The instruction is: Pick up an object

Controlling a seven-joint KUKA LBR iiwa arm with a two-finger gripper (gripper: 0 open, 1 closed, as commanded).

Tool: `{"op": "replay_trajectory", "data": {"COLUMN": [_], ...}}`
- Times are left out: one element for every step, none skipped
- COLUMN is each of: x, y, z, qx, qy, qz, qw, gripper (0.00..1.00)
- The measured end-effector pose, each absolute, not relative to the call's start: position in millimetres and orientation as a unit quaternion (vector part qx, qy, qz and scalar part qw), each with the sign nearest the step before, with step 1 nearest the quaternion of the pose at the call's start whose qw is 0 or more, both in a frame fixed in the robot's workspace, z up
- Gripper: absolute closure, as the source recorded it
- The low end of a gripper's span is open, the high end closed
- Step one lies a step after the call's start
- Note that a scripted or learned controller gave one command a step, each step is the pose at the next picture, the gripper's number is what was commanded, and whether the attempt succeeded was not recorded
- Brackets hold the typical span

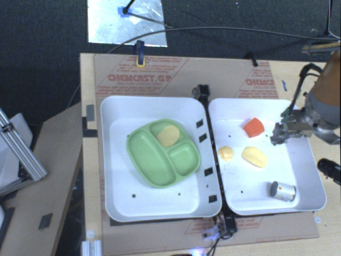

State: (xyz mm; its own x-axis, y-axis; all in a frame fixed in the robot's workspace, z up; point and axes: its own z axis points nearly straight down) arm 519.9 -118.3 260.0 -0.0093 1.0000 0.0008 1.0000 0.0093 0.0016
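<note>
Objects for picking lie in the right bin (314, 193): an orange block (254, 127), a small yellow lump (226, 153), a larger yellow oval piece (254, 157) and a short metal cylinder (282, 191).

Hidden or unclear: the gripper (279, 134) is small and dark against the white bin floor; whether it is open or closed cannot be told, and nothing is visibly held. The arm (325, 108) is cut off at the right edge.

Orientation: oval piece has its long axis running upper left to lower right. Cylinder lies on its side, dark end facing left, long axis nearly level with a slight tilt down to the right. Orange block is roughly cube-shaped, near the gripper but apart from it.

Materials: cylinder shiny, metallic. Yellow pieces smooth, rounded. Both bins white, shallow, with rounded corners.

Left bin (114, 143) holds a green divided tray (144, 159); a yellow rounded item (169, 136) sits in its upper compartment. Bins rest on brown cardboard (176, 73) with red lettering.
</note>
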Motion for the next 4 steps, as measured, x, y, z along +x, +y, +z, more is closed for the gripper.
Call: {"op": "replay_trajectory", "data": {"x": [530.9,550.9,579.6,598.7], "y": [-66,-9,44,99], "z": [262,264,258,239], "qx": [0.704,0.703,0.704,0.704], "qy": [0.711,0.711,0.711,0.711], "qz": [0.0013,0.0018,0.0017,0.0011], "qw": [0.0,0.0,0.001,0.0], "gripper": [1.0,1.0,1.0,1.0]}}
